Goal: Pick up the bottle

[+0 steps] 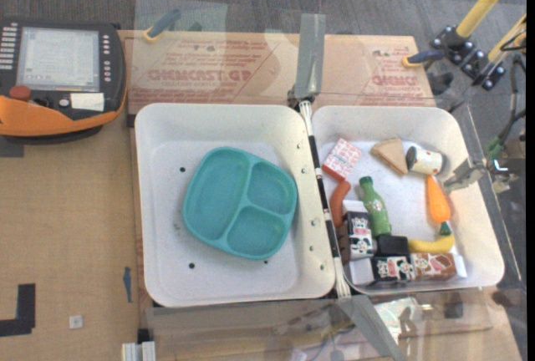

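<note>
Overhead, two white bins sit side by side. The left bin holds a teal divided plate. The right bin holds the green bottle, lying untouched among toy foods; picking remains undone.

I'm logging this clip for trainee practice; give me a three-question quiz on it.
1. True or false: the bottle lies in the left bin.
2. Which item lies nearest the bottle? A) hot dog B) plate C) carrot
3. What lies in the left bin?

Key: 1. False, it lies in the right bin. 2. A. 3. The plate.
</note>
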Controlling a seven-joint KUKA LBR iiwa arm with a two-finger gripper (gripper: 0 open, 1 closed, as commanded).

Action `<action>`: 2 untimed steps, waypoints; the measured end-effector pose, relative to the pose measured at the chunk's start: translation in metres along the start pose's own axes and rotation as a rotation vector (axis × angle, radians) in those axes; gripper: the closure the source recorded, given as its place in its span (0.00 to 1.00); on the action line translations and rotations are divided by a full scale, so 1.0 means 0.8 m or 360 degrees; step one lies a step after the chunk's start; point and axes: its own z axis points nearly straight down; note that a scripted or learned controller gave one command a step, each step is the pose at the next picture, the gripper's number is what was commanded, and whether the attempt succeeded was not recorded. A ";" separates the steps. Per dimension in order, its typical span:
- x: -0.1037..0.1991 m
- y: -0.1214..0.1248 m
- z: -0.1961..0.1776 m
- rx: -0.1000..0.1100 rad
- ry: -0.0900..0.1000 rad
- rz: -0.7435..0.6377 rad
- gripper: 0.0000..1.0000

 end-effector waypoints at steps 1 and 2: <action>-0.010 0.026 0.099 -0.0019 -0.0001 0.0147 0.00; 0.019 0.099 0.106 -0.0003 -0.0001 0.0069 0.00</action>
